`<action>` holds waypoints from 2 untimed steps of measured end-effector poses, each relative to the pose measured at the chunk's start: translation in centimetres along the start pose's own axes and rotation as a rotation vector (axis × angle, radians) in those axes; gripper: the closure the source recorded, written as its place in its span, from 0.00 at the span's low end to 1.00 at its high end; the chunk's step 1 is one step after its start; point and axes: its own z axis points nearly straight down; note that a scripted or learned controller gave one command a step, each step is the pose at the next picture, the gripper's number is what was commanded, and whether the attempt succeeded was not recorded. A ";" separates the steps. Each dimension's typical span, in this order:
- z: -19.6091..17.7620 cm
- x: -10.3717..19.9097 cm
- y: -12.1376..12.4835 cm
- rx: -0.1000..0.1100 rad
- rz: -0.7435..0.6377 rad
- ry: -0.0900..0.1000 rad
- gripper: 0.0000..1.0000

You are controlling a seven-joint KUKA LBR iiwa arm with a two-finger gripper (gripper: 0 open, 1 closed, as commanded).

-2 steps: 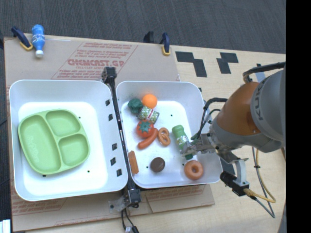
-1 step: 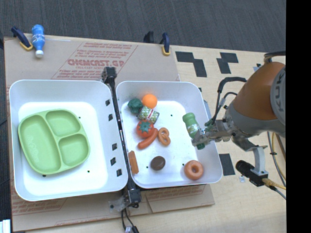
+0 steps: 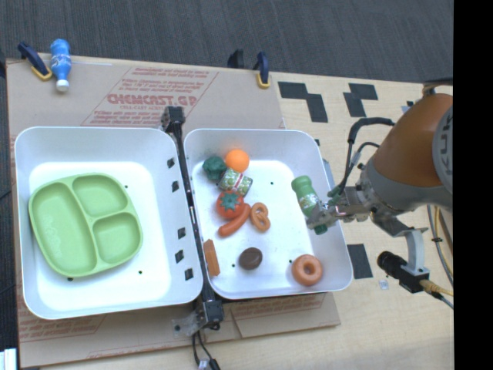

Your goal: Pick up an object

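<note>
The right bin (image 3: 327,168) holds several toy foods. A green bottle (image 3: 305,193) lies along its right side, tilted toward the wall. My gripper (image 3: 321,219) sits at the bin's right rim, right at the bottle's lower end; whether it touches the bottle is unclear. Further left lie an orange ball (image 3: 237,160), a green leafy piece (image 3: 212,168), a small can (image 3: 235,182), a red tomato (image 3: 228,203), a red sausage (image 3: 235,222) and a pretzel (image 3: 260,216). A brown piece (image 3: 250,259) and a glazed donut (image 3: 307,270) lie near the front.
An orange stick (image 3: 211,257) leans on the right bin's left wall. The left bin (image 3: 31,145) holds a green divided plate (image 3: 85,222). A blue bottle (image 3: 60,62) and clamps (image 3: 262,69) sit on the cardboard behind the bins. The arm's orange band (image 3: 412,149) hangs over the bench at right.
</note>
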 end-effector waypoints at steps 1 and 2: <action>-1.1 0.0 0.2 -0.002 -0.006 -0.001 1.00; -2.1 0.0 0.3 -0.005 -0.013 -0.002 1.00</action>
